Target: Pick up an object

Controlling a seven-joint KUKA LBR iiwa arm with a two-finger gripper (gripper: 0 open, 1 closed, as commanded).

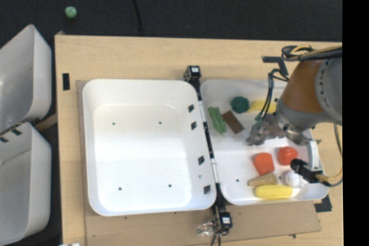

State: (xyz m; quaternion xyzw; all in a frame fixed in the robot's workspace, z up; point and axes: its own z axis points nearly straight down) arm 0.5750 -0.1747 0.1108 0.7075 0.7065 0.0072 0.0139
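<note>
My gripper [258,135] hangs low over the middle of the right bin [230,193], pointing left. Just left of it lie a brown block [233,121] and a green stick [217,120]. A dark green ball [240,103] and a yellow piece [263,106] sit further back. An orange block [263,163] lies right below the gripper, with a red-orange piece [286,154] to its right. A yellow banana-shaped thing [274,192] and a tan piece [262,180] rest at the bin's front edge. I see nothing between the gripper's tips.
The left bin [92,124] stands beside the right one, joined to it by a ridge with black clips [203,141]. A small white thing [292,180] sits near the banana. A green ball [70,11] lies on the dark floor beyond the bench.
</note>
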